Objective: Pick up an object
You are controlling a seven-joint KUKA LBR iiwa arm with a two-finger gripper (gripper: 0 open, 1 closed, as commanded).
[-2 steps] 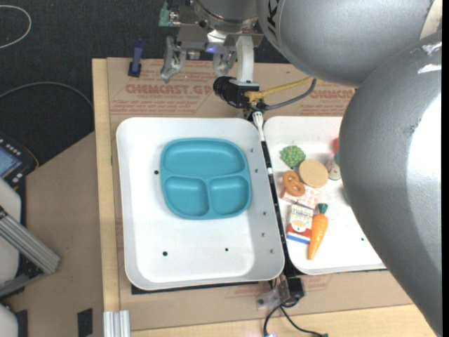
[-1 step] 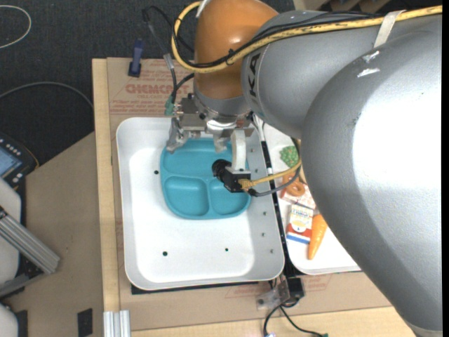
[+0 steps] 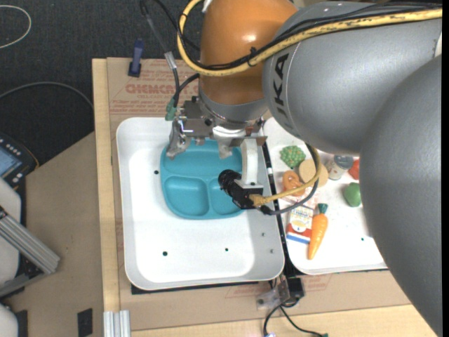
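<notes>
One teal tray (image 3: 195,181), seemingly lengthwise toward camera.

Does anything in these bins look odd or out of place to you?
Nothing looks spilled or broken. The teal divided tray lies alone in the left bin, with the claw right over its far edge. The toy carrot, broccoli and other small items are crowded together in the right bin, but that looks like ordinary clutter.

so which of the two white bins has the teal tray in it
The left bin, under the claw, holds the teal tray; the right bin has the carrot and small items.
</notes>
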